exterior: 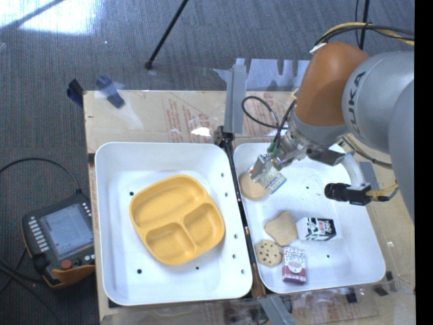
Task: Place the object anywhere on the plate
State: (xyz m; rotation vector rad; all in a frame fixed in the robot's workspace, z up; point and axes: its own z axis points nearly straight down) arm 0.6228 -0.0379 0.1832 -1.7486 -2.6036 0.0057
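Yellow plate [177, 219] waits in the left bin [108, 181] while the hand [265, 175], its grip state impossible to tell, hovers over a round tan cookie [252, 187] at the right bin's [369, 249] left edge, suggesting pickup, then a carry leftward.

Matt yellow plastic plate [177, 219] (3 compartments) in a smooth white plastic bin [108, 181]; bench [169, 114] looks like cardboard.
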